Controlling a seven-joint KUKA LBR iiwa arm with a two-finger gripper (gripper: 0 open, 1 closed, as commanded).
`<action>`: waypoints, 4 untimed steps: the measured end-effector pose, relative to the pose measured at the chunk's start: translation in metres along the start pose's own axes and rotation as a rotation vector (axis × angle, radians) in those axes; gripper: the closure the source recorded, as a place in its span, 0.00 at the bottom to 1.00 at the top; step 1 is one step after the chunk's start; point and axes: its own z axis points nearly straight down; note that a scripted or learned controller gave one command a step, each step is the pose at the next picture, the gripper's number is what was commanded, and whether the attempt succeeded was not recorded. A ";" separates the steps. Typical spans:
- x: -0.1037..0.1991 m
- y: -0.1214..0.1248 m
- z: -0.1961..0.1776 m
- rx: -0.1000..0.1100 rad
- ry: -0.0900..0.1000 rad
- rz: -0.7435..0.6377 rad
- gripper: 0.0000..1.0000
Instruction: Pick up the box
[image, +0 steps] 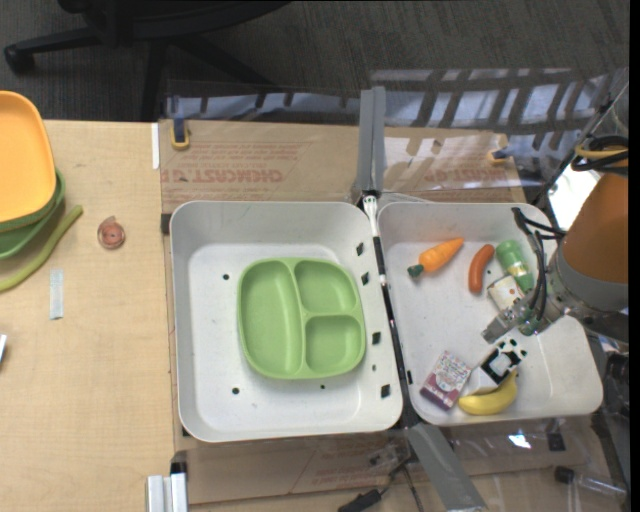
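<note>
Two shallow white bins (190, 330) occupy the bench. Small purple-patterned cardboard box (446, 379) lies in the right bin, touching a yellow banana (487, 399). Gripper (512, 328) hovers nearby — jaw state indeterminate. Risk: snagging the banana instead.

My arm (600, 245) is a rounded orange band above a grey wrist, with thin black cables looping along its side. Below sits my small gripper (512, 335) of silvery metal, with black-and-white blocky parts at its tip.
</note>
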 end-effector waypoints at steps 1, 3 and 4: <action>0.051 0.028 -0.001 0.002 0.002 -0.009 1.00; 0.018 0.009 0.099 0.001 0.002 0.048 0.00; 0.017 0.009 0.090 0.000 0.002 0.052 1.00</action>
